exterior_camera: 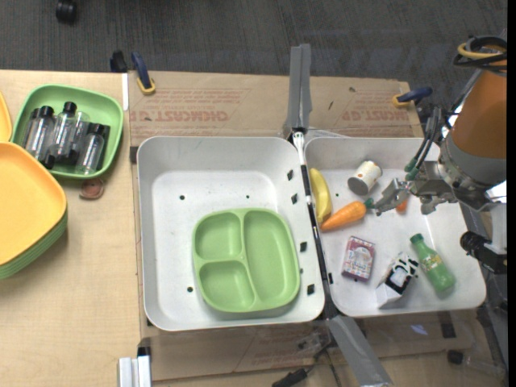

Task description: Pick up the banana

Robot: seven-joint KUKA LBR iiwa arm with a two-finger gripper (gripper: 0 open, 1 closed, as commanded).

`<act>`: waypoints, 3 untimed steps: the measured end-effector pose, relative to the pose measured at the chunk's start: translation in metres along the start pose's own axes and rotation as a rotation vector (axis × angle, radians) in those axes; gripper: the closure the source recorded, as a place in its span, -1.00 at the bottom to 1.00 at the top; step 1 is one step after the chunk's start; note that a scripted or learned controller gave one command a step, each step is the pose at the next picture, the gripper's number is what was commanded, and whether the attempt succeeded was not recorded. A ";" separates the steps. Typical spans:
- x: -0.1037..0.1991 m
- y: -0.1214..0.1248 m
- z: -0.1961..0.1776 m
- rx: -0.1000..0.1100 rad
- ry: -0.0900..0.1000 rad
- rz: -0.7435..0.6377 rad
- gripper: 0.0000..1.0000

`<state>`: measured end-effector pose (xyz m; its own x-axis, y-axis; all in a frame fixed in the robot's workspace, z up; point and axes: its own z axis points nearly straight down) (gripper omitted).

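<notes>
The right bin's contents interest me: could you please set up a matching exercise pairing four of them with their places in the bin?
Things:
1. banana
2. carrot
3. green bottle
4. white cup

Places:
A. near the bin's right front corner
B. along the bin's left wall
C. toward the back, lying on its side
D. slanting, its thick end beside the banana

Pairs: 1-B, 2-D, 3-A, 4-C

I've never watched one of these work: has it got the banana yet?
Not yet. The banana lies in the right bin, against its left wall beside the carrot. The hand is low in that bin, near the carrot's leafy end, holding nothing. Reaching the banana, gripping and lifting all remain.
</notes>
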<state>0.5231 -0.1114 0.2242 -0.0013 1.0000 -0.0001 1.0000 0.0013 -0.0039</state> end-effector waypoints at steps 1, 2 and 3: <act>-0.001 0.000 -0.008 0.001 -0.001 0.003 1.00; -0.038 0.112 0.091 -0.002 -0.001 0.304 1.00; -0.101 0.118 0.072 -0.005 -0.002 0.045 1.00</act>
<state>0.6408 -0.2125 0.1519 0.0433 0.9991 -0.0025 0.9991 -0.0433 0.0014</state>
